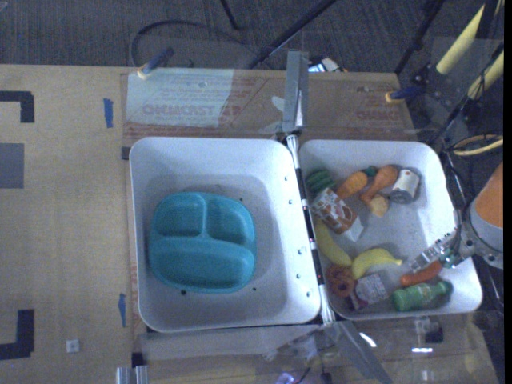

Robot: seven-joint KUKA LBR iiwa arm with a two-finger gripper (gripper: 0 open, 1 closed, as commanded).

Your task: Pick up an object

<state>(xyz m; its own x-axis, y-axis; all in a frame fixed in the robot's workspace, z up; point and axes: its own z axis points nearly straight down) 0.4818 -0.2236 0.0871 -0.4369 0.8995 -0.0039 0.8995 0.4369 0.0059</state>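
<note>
Carrot-like orange piece (422,274) lies in the right bin (436,166), near its near-right corner, just beside and a little nearer than the gripper (437,254). Whether the gripper's tips are spread or pressed together cannot be told. A green bottle (419,295) lies just nearer than the orange piece; a yellow banana (374,259) is to its left. The left bin (160,166) bears a teal divided plate (202,241).

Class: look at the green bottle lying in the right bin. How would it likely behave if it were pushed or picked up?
The green bottle lies on its side with a rounded body, so a push would probably roll it. It sits against the bin wall, which may stop it. It looks like smooth plastic, so it is perhaps light and slippery. The end effector is just above it.
</note>
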